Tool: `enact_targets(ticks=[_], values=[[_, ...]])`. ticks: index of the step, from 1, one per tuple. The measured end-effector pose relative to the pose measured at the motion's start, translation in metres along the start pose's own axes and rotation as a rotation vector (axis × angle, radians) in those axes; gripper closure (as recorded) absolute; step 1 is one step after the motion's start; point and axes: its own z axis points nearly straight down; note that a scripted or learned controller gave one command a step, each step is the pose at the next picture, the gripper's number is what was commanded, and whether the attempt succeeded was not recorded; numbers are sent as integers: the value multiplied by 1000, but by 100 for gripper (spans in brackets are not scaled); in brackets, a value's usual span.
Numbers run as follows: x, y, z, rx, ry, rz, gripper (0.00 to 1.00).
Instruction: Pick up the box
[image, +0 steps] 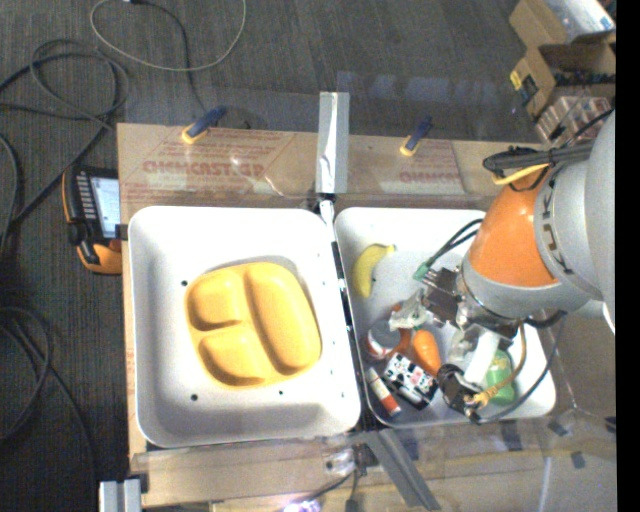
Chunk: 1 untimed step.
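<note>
The box (408, 376) is small, black and white with a pattern. It lies near the front of the right bin (450, 222), between a red-tipped item (386, 393) and an orange carrot-like piece (427, 350). My gripper (412, 318) hangs low over the middle of this bin, just behind the box and above the carrot-like piece. The grey arm with its orange band (508, 250) reaches in from the right and hides part of the bin. No object shows in the gripper's grasp.
A yellow banana (370, 268) lies at the back left of the right bin, and a green object (500, 382) at the front right under the arm. A yellow divided tray (255, 322) sits in the left bin (150, 300). Cables loop around the wrist.
</note>
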Motion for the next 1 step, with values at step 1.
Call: enact_targets(ticks=[1], values=[[-15,38,48,-4,0,-136,0]])
